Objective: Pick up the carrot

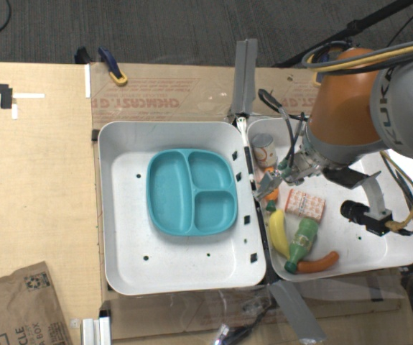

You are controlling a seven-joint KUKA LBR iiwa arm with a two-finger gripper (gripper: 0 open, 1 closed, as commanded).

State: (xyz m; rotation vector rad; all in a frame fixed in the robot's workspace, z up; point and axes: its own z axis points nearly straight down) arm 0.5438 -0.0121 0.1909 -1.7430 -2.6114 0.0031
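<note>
Hanging low over the right bin [407, 254], my gripper [272, 185] sits just right of centre in the frame, close against the wall where the two bins meet. Whether it is released or clenched I cannot tell; the wrist and cables crowd that spot. My grey arm with its orange band [342, 113] comes in from the upper right and covers much of the bin's upper part.

Lying at the lower edge of the right bin, toward the lower right of the frame, the carrot [319, 263] is well apart from my gripper. It touches the base of a green bottle [303, 241] that lies tilted above it. A yellow banana [278, 232] lies just left of the bottle, near the dividing wall. A small patterned box [306, 205] lies above the bottle, and a can [263, 149] stands near the upper left corner of that bin, just above my gripper.

Left of all this, at centre frame, the left bin [120, 214] holds a teal divided plate [192, 191].
</note>
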